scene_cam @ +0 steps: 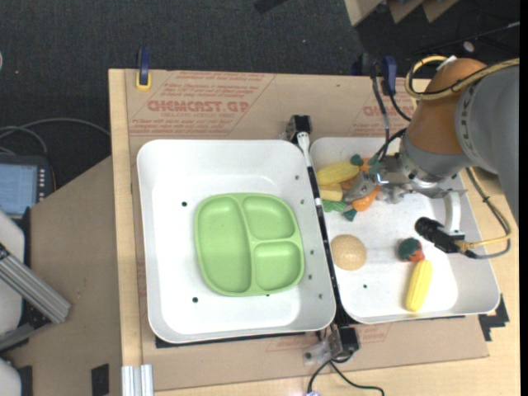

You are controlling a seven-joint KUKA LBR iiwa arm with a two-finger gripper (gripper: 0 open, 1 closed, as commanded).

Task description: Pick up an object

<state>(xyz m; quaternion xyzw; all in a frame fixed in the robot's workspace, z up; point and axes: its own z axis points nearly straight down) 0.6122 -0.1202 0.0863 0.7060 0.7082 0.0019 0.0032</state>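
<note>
My claw (373, 181) crowds the right bin's (474, 299) far-left corner over a yellow banana (337, 173); open floor lies nearer; grip I cannot tell

A yellow corn cob (418, 285) is seen lying near-upright at the lower right. A tan ball (349, 252) sits to its left. A yellow banana (337, 174) is placed above.

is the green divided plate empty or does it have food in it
Empty: all three compartments of the green divided plastic plate show bare green, in the left white bin.
</note>
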